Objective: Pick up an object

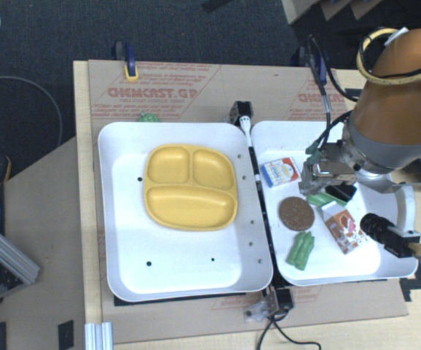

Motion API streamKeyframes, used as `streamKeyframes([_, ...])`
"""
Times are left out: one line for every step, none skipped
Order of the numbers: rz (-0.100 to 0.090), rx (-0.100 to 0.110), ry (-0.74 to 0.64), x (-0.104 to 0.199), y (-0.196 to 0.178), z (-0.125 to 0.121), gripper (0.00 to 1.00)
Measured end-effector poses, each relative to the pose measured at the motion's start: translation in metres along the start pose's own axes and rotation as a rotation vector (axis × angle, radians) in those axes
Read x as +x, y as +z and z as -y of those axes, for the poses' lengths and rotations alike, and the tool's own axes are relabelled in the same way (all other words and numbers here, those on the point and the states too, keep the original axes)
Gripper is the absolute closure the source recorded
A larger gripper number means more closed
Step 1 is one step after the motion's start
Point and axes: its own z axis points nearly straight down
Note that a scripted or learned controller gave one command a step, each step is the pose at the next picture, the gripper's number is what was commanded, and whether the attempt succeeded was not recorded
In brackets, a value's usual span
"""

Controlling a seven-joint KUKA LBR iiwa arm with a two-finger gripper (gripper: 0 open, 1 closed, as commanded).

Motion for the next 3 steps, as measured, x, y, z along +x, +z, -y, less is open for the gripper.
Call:
streamKeyframes([0.001,0.005,0.003,0.044,-0.017,0.011,1.0])
streamKeyframes([-0.002,0.002,-0.003,0.142,-0.064,0.009,1.0])
streamKeyframes([0.0,-0.004,0.011,0.102,-0.159,0.008,1.0])
